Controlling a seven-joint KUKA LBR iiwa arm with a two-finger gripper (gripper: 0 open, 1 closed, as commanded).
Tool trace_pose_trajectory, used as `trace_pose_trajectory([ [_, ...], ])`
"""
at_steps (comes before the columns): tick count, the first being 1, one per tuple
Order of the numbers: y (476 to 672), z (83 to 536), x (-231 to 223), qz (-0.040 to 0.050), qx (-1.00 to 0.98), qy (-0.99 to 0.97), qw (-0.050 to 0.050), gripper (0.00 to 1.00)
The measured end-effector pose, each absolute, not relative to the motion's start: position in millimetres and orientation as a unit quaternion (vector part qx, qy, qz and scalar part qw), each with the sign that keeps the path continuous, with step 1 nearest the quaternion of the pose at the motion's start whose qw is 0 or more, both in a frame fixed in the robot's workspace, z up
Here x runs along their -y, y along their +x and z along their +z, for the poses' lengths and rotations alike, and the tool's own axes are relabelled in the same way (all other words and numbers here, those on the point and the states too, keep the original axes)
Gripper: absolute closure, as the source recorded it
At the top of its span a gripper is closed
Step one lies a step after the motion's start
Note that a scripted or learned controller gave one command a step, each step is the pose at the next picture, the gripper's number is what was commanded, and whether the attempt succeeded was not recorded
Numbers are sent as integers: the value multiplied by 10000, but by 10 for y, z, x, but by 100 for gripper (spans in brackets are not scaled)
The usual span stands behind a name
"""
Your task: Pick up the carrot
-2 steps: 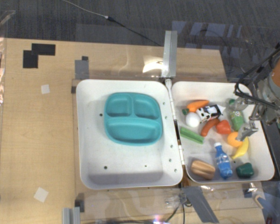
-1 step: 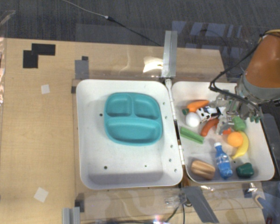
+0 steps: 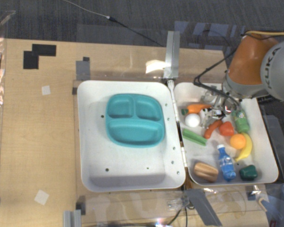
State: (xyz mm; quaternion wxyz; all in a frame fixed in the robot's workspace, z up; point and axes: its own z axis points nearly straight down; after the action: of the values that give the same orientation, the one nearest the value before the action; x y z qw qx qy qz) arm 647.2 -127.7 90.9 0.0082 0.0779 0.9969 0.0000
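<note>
Carrot, a short orange plastic one with a green tuft [image 3: 197, 108], lies in the right-hand shallow white bin [image 3: 262, 141], up toward that bin's eleven o'clock corner. The grey arm with its orange band [image 3: 255, 65] leans in over the bin from two o'clock. Its two-finger gripper [image 3: 218, 109] hangs low among the toys, and the carrot sits just beside it at nine o'clock. Whether the tool is apart or together I cannot tell from here; nothing shows clamped in it. The carrot's long axis runs roughly nine to three, tuft at the nine end and blunt orange end toward the gripper. A small white ball [image 3: 192, 120] rests at six o'clock from the carrot, close by. I'd judge the coming move to be a short shift toward nine.
</note>
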Motion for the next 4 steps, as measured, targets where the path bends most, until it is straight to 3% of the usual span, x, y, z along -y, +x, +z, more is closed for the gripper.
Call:
trace_pose_trajectory([
  [1,6587,990,825,10,-9870,1610,10,0],
  [2,6335,879,1037,14,-9261,3772,43,0],
  [3,6630,876,1169,13,-8773,4799,-14,0],
  [4,6655,995,1164,16,-8794,4760,42,100],
])
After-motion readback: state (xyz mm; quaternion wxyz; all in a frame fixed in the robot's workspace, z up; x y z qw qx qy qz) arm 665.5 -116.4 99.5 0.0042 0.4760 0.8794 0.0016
